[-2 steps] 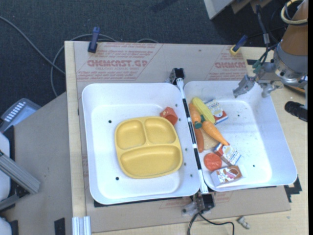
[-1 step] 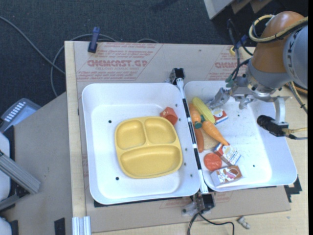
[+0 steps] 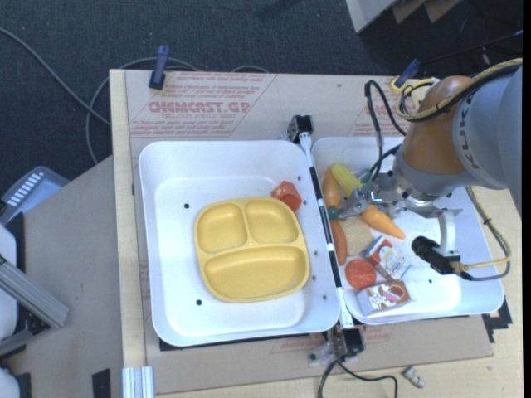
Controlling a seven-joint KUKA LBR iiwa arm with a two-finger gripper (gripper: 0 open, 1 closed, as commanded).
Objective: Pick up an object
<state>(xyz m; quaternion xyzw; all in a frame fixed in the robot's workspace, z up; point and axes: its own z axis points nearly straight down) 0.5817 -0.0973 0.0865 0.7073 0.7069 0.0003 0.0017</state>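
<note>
We see dark grey carpet (image 3: 124, 15) around the brown board surface (image 3: 216, 106), a thin cable (image 3: 50, 65) trailing across the floor.

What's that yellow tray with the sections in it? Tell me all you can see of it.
The yellow tray is a divided plate with rounded corners, apparently smooth plastic. It has three compartments: two small ones on the far side and one wide one nearer the camera, all bare. It lies flat, turned slightly, in the middle of the left white bin. A small red object sits by its far right corner, close or just touching.
</note>
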